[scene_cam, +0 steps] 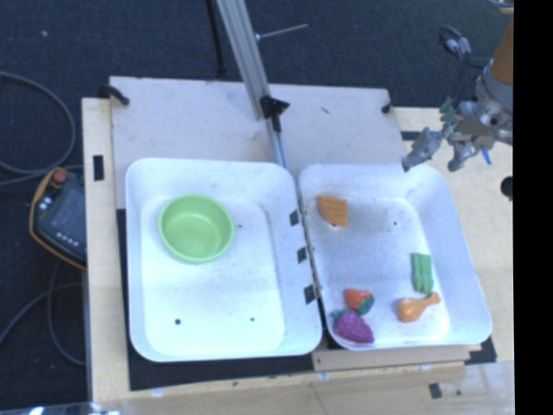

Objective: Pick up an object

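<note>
The right bin (449, 206) holds an orange bread-like piece (333, 210) near its far left, a green stick-shaped piece (422, 272) at the right, an orange drumstick-shaped toy (416, 306), a red and green strawberry (358, 300) and purple grapes (352, 326) at the near edge. My gripper (441, 152) hangs above the far right corner of that bin, off from all the objects. Its two grey fingers stand apart with nothing between them.
A light green bowl (196, 227) sits in the left bin (259, 318). A slanted metal post (246, 46) rises from behind the bins' divide. An orange-rimmed pendant (59, 219) lies off the bench at left.
</note>
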Robot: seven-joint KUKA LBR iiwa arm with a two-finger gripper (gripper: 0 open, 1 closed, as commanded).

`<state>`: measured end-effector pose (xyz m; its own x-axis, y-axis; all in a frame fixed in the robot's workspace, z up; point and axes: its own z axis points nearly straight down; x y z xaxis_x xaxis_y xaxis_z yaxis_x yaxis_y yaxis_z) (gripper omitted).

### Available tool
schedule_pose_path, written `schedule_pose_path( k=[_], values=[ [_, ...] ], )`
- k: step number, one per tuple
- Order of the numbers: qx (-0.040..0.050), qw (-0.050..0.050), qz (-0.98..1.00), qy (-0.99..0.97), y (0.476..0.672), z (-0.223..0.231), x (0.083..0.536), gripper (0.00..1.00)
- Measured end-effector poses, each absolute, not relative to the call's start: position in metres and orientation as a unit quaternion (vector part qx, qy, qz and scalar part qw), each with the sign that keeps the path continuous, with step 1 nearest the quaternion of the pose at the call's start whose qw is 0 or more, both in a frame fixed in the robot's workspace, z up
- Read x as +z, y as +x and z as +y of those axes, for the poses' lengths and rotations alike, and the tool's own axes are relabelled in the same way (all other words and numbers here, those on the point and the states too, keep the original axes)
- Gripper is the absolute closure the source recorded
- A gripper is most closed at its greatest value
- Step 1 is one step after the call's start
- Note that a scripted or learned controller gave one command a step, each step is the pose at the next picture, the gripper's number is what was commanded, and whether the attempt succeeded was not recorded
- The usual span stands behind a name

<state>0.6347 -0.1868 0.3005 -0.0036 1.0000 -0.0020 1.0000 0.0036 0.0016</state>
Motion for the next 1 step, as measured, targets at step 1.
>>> schedule_pose_path(
  k=[1],
  values=[
    [-0.0006,0.001,0.708,0.706,0.6346,-0.1872,0.3006,0.0]
  ],
)
